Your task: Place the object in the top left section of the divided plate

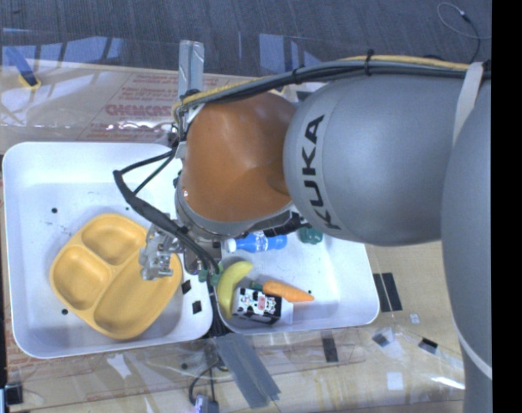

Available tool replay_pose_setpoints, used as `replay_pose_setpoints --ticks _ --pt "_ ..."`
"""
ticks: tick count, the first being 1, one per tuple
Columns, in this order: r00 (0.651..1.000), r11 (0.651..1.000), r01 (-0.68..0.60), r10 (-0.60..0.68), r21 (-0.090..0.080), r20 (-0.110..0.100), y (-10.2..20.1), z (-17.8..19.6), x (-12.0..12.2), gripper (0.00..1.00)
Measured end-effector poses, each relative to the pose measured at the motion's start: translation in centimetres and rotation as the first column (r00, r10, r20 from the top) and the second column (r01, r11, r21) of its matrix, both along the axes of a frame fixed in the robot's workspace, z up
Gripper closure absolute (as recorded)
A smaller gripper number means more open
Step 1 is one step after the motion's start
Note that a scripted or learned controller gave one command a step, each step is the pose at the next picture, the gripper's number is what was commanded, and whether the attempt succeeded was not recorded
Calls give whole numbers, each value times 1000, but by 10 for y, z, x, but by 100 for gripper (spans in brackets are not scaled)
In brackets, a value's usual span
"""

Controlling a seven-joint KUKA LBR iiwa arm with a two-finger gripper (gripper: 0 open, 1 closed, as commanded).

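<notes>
A KUKA arm (pixel 346 153) reaches in over two white bins, its gripper (pixel 157 256) hanging above the right edge of a yellow divided plate (pixel 106 286) in the left bin (pixel 37 179). Whether the claw is apart or together cannot be told from this slant, and nothing can be made out between its tips. Just to the claw's left, the plate's three sections all look bare, the top left section (pixel 113 237) included, so the placement appears not yet done. To the claw's right and a little below, in the right bin (pixel 355 291), lie a banana (pixel 230 278), a carrot (pixel 286 292), a black-and-white carton (pixel 259 305) and a blue-capped bottle (pixel 259 243); which of them is the task's object cannot be told. By this view, picking and placing both seem left to do.
</notes>
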State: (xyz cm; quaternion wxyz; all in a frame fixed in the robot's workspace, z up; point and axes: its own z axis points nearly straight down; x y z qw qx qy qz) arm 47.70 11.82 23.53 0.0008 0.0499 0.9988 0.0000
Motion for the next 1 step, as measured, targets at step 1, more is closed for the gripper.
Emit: replay_pose_setpoints --ticks 1 --pt "1000 1000 0 0 0 0 0 0 0 0"
